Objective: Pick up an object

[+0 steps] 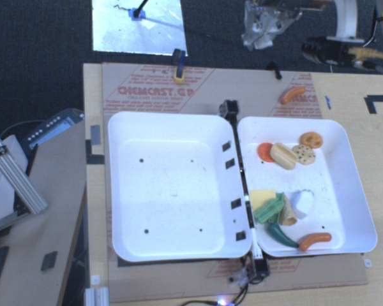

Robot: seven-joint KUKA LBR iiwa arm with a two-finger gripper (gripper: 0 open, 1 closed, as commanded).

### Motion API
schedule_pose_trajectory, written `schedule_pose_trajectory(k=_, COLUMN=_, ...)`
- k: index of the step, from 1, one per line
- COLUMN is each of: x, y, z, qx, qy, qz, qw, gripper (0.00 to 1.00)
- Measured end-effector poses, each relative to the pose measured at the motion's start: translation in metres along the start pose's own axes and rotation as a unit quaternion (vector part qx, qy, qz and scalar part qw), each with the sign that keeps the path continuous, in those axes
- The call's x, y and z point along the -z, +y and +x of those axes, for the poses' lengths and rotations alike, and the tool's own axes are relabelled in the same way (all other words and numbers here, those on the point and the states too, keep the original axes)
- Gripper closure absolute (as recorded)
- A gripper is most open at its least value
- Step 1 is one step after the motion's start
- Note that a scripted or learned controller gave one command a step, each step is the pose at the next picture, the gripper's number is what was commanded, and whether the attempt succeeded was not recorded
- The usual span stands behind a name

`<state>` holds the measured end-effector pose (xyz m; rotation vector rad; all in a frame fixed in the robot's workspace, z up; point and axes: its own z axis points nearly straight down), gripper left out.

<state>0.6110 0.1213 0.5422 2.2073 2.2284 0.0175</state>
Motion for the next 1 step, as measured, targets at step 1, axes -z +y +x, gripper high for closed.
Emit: schedule_pose_trajectory(k=1, x=-0.0048, y=-0.0969, z=0.0118, qx=-0.001, qy=-0.001, qz=0.005, qw=1.0000, gripper=1.00)
